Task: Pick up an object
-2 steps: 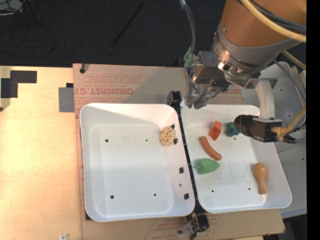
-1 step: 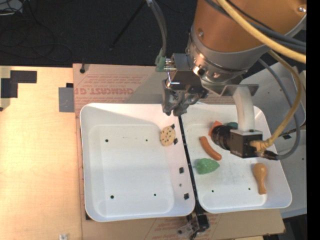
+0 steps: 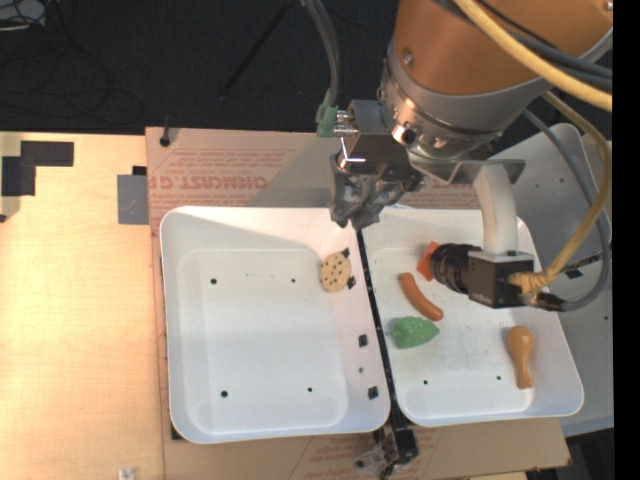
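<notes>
From above, the gripper [image 3: 357, 211] hangs over the bins' back edge, near the divider; whether it is open or shut I cannot tell. The cookie [image 3: 336, 271] lies just below it in the left bin [image 3: 200, 368], apparently unpicked. Next, I'd guess, comes a descent onto it.

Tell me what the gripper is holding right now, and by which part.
Nothing that can be seen. The gripper hangs over the far end of the divide between the bins, with no item visible at its fingertips. The cookie lies apart, in the left bin.
</notes>
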Tool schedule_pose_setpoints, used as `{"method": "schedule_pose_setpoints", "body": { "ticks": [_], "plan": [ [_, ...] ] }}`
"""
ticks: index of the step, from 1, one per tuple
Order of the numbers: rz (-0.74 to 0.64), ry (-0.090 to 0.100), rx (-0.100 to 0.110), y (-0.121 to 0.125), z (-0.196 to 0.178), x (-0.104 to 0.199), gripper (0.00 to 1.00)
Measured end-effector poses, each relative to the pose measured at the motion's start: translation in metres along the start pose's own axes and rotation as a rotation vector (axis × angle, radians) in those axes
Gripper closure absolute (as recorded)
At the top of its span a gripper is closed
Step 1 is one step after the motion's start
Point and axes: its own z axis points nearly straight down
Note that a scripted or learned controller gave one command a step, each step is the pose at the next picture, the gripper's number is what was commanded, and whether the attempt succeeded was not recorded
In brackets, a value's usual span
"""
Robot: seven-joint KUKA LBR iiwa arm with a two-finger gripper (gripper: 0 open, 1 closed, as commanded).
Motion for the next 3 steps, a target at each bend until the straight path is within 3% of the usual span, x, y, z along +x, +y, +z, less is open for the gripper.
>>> {"method": "schedule_pose_setpoints", "body": {
  "ticks": [3],
  "plan": [
    [-0.020, -0.004, 0.014, 0.000, -0.027, 0.002, 1.00]
  ]
}}
